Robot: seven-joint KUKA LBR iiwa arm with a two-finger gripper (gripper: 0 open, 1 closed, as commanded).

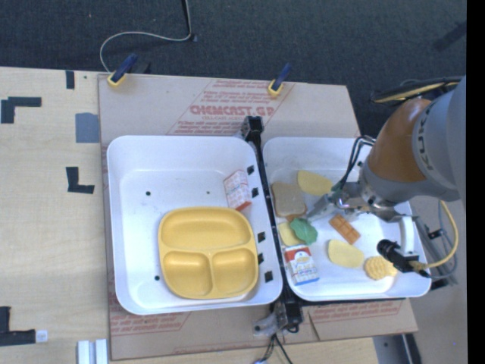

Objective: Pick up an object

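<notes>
Quick count: two white bins, the left bin (129, 203) and the right bin (318, 150). One yellow divided tray (207, 250). Two small red-and-white cartons (237, 189) (301, 265). One slice of toast (289, 199), one green piece (304, 230), one waffle-looking cookie (376, 268), three pale yellow food pieces (313, 181) (345, 254) (288, 234).

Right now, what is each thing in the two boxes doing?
Yellow tray: flat in the left bin, compartments up.
Small carton: lying against the left bin's right wall.
End effector: low in the right bin, over the food toys.
Green toy: lying just below the end effector.
Red-white carton: lying flat in the right bin.
Waffle: flat near the front right corner.
</notes>
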